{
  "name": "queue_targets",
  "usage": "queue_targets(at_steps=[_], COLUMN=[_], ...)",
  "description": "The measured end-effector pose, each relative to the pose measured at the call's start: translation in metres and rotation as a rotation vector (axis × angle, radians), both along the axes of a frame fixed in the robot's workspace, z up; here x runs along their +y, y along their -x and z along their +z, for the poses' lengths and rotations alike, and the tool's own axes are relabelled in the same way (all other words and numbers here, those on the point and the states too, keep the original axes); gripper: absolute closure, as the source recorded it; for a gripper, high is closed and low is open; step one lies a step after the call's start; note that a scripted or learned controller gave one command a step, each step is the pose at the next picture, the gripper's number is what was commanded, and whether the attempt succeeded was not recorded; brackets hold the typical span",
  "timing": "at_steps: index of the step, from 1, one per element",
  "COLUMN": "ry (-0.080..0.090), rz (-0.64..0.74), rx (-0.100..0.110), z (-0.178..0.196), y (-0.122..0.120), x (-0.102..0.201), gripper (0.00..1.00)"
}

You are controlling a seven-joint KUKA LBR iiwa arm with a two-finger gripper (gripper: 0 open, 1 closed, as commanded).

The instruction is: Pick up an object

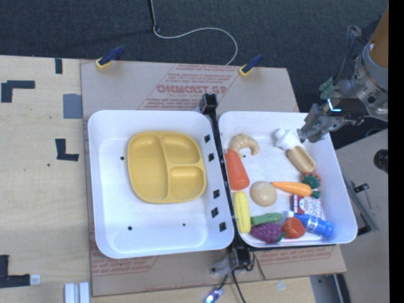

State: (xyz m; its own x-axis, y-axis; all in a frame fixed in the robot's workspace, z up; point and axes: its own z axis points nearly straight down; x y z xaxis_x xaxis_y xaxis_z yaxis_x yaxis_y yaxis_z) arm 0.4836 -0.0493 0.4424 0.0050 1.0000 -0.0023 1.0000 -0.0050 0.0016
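Observation:
The right white bin point(344, 188) holds several toy foods. Among them are a tan croissant point(245, 144), a red-orange pepper point(236, 170), a yellow corn cob point(242, 211), a beige potato point(263, 193), a small carrot point(293, 187), a brown bread roll point(300, 160) and a white piece point(283, 137). At its front lie purple grapes point(267, 233), a red tomato point(293, 228) and a blue bottle point(317, 225). My gripper point(313, 130) hangs over the bin's far right corner, just right of the white piece and above the roll. I see nothing held in it.
The left white bin point(104, 169) holds a yellow divided plate point(167, 167). A black divider point(216, 163) runs between the bins. Two blue-and-yellow clamps point(110, 56) pin the cardboard at the back. A white cable point(196, 33) loops behind.

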Motion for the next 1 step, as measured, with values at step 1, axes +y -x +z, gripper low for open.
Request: queue_targets(at_steps=[1], ry=[-0.002], rz=[0.007], rx=[0.002], z=[0.0076], y=[-0.0002], x=[0.023], gripper=[1.0])
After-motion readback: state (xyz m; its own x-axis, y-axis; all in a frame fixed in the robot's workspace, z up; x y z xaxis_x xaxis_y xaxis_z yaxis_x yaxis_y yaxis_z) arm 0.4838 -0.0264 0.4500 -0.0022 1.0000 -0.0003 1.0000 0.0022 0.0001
